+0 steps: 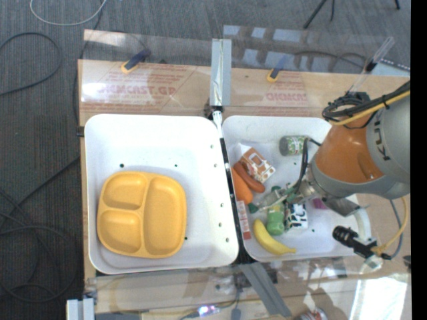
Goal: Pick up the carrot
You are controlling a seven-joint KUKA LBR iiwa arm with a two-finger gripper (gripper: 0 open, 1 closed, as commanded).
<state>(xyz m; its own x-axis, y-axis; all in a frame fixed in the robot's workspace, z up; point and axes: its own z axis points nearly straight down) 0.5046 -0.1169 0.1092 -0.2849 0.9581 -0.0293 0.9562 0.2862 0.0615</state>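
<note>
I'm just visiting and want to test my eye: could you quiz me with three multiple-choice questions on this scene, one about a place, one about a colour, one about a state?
1. Where does the carrot lie?
A. On the tray
B. In the right bin, by its left wall
C. On the floor

2. What colour is the divided tray?
A. Yellow
B. Blue
C. Green

3. How is the tray loaded?
A. Full of fruit
B. Holding a can
C. Nothing in its compartments

Answers: 1 B, the carrot rests beside the dividing wall; 2 A, it is plainly yellow; 3 C, all three compartments are bare.
</note>
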